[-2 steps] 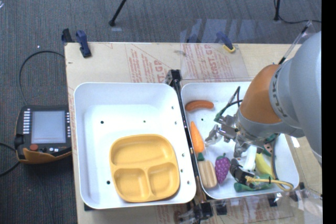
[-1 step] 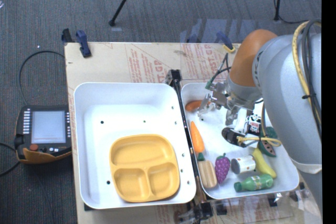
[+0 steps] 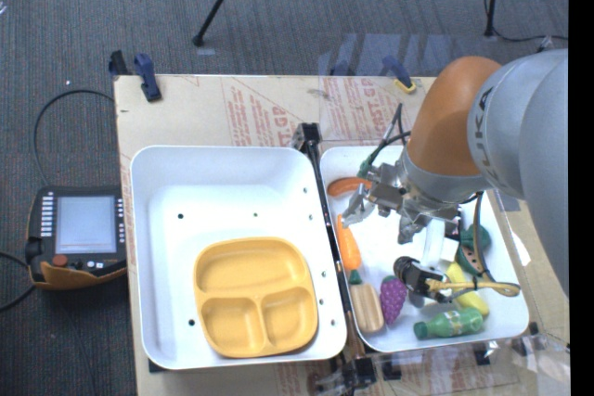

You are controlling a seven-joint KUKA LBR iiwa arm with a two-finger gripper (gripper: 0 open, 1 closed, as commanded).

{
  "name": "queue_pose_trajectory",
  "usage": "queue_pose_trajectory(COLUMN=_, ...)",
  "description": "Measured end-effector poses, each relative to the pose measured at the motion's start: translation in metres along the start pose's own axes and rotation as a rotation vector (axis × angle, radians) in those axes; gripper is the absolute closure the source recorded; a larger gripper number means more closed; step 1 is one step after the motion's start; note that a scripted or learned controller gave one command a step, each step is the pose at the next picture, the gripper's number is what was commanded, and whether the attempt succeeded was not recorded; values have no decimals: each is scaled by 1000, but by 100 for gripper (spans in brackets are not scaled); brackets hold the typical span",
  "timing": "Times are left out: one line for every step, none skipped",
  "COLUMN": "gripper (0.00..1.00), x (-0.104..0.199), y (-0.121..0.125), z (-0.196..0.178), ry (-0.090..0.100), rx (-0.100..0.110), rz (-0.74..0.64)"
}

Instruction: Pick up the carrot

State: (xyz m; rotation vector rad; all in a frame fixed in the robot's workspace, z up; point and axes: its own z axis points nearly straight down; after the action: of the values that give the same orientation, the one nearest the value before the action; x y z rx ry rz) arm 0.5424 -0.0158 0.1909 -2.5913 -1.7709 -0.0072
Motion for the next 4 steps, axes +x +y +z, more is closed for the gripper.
queue_pose_trajectory(gripper=0, x=-67, y=31, z=96, ry=-11, rx=16, rz=129)
queue_pose_trajectory(gripper=0, x=-44, y=63, z=104, ry=-5, rx=7, rz=152)
queue_pose_trajectory(gripper=0, x=-53, y=129, z=104, ry=-7, rx=6, rz=105)
queue_pose_trajectory(gripper=0, x=-75, y=55, z=105, ry=-5, rx=10, rz=-20)
